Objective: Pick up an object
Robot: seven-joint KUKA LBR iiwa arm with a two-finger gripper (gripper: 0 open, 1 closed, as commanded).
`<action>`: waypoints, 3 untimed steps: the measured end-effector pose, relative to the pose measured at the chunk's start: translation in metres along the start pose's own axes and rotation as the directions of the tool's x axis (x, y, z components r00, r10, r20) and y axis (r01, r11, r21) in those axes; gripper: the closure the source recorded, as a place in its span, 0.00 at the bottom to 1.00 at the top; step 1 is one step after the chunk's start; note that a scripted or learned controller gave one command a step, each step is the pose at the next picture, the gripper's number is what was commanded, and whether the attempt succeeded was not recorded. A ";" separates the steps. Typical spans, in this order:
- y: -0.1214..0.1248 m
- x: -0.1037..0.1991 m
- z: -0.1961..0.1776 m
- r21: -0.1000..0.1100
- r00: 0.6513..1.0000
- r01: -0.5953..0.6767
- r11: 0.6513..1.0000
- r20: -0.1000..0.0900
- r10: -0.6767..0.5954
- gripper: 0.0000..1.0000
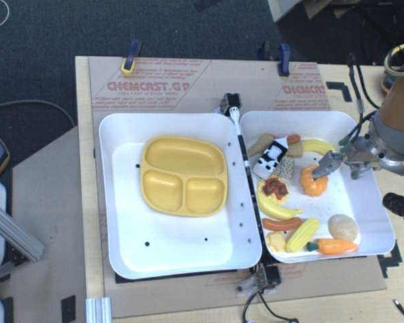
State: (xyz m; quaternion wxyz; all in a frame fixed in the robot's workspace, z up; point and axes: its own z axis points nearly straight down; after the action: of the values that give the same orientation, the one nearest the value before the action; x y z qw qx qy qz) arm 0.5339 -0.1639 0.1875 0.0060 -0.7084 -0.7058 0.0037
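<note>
The claw (321, 171) is reaching into the right bin (376, 200) from the right, its fingers resting on top of an orange round fruit (314, 183); whether they are spread or pinching the fruit cannot be told from this angle. The fruit is sitting on the bin floor directly under the claw tip. Just behind the claw, a yellow banana (316, 145) is lying along the far wall. Left of the claw, a black-and-white checkered block (273, 155) and a small grey waffle piece (283, 169) are lying close together, with a red berry cluster (277, 188) just in front of them. Forward and left of the claw, a second banana (276, 207) is curving above a red sausage (280, 225) and an ear of corn (301, 235). Forward of the claw, a pale potato (343, 227) is sitting above a carrot (336, 246) at the near rim. Well to the left of the claw, the left bin (118, 180) is bearing a yellow three-compartment plate (184, 175).
</note>
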 end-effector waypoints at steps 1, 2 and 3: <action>0.003 0.000 -0.007 -0.014 1.000 0.004 1.000 0.003 -0.003 0.00; 0.007 0.000 0.054 -0.011 1.000 0.004 1.000 0.001 -0.004 0.00; 0.008 0.001 0.104 -0.010 1.000 0.004 1.000 0.001 -0.004 0.00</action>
State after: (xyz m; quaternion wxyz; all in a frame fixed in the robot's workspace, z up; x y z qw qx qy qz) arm 0.5404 -0.1627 0.0829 0.0020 -0.7069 -0.7073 0.0006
